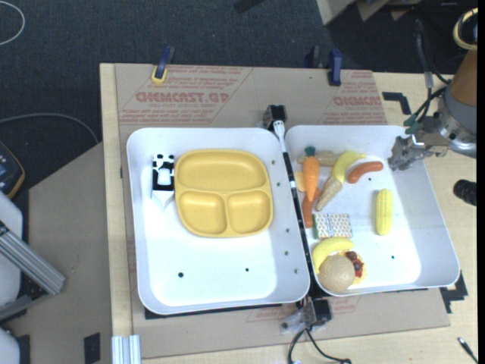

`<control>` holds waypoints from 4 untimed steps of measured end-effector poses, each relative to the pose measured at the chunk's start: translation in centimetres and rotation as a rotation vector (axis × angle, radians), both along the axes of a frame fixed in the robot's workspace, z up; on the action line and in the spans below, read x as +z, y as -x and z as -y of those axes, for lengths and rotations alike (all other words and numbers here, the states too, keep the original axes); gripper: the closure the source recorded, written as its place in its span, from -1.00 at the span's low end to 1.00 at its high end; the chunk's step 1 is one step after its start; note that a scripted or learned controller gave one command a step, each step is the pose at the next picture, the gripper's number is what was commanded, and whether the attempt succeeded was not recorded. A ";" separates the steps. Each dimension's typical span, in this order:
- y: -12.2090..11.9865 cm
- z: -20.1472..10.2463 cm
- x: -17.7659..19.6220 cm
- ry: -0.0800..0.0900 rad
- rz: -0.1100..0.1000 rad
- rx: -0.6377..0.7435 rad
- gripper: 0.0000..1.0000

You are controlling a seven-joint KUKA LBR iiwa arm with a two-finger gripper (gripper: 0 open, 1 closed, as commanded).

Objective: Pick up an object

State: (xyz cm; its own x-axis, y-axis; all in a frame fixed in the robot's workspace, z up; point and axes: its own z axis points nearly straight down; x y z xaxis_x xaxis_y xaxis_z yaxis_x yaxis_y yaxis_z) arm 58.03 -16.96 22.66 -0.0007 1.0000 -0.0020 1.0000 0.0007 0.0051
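We see the gripper (402, 155) over the right bin's (424, 268) far edge, near the hot dog (364, 170); its grip we cannot tell.

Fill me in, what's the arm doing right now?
The gripper sits over the upper right edge of the right bin, with nothing visibly held. That bin holds toy food: a corn cob, a carrot, a sausage, a banana and more, all lying loose. The left bin holds a yellow divided tray. No pick has landed yet.
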 end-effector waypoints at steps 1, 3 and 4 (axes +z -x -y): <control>-1.8 -4.7 -0.5 -0.002 -0.002 0.004 1.00; -2.9 -16.1 -0.7 -0.005 -0.008 0.006 1.00; -3.4 -17.9 0.9 -0.002 -0.001 0.002 1.00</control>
